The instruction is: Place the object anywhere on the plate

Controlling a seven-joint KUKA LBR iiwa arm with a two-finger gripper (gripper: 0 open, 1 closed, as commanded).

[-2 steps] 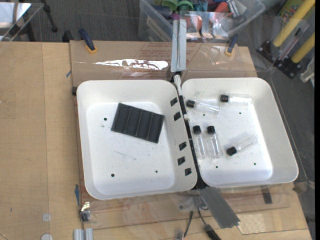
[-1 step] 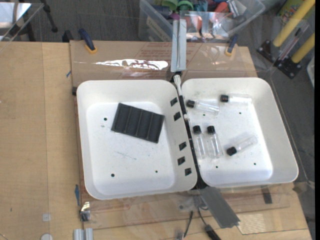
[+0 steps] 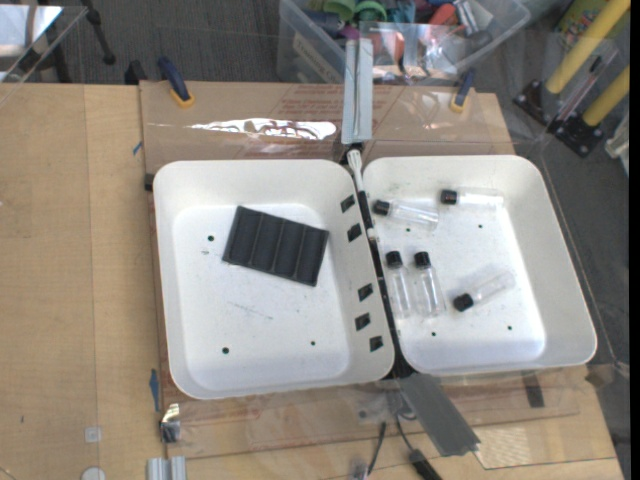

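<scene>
A black ribbed rectangular plate (image 3: 275, 245) lies flat in the left white bin (image 3: 190, 358), in its upper middle and slightly tilted. Several clear vials with black caps lie scattered in the right white bin (image 3: 565, 268). One vial (image 3: 405, 211) is near the divider at the top, and another (image 3: 470, 198) lies to its right. Two vials (image 3: 399, 283) (image 3: 426, 280) lie side by side in the middle, caps pointing away. A further vial (image 3: 483, 291) lies at a slant to their right.
Black clips (image 3: 362, 293) line the seam between the bins. A grey metal bar (image 3: 357, 90) stands behind the seam. A clear tub of coloured toys (image 3: 400, 8) sits at the back. Clamps (image 3: 178, 88) (image 3: 462, 93) hold the back sheet. Bare wooden bench (image 3: 60, 268) spreads to the left.
</scene>
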